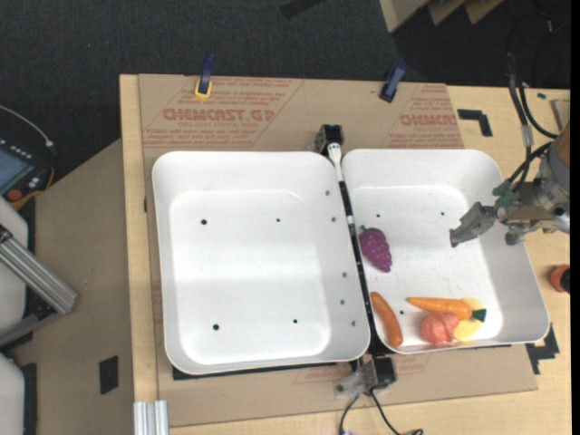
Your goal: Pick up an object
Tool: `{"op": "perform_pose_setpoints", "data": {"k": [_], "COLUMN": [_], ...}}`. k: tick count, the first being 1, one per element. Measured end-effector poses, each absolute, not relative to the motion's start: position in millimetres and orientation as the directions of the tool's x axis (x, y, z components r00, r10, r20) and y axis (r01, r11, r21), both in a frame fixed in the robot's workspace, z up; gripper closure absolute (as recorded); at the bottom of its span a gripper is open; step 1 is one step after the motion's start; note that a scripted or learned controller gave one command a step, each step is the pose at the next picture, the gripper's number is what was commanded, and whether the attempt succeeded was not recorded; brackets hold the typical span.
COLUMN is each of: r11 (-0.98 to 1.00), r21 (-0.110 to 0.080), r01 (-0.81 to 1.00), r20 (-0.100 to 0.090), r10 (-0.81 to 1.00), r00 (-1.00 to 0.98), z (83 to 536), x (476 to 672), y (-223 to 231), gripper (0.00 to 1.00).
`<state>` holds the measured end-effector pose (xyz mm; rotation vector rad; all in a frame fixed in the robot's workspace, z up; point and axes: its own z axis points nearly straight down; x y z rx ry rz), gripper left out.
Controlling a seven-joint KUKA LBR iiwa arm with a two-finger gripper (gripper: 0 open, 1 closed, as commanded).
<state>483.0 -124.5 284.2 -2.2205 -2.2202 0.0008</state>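
Gripper hangs over the right bin near its right wall, nothing between its fingers; can't tell how far open it is. The objects lie toward the bin's near-left part: grapes by the divider, to the gripper's left, then sausage, carrot and a pink-yellow toy along the near edge. Carrot runs left-right, sausage slants toward the near edge; grapes and carrot look about equally close.
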Motion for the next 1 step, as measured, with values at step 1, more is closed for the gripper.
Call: {"op": "perform_pose_setpoints", "data": {"k": [1], "r11": [0.005], "r21": [0.018], "r01": [1.0], "r20": [-0.004], "r10": [1.0], "r00": [-0.005], "z": [403.7], "x": [529.9], "y": [-102.9], "gripper": [0.0]}}
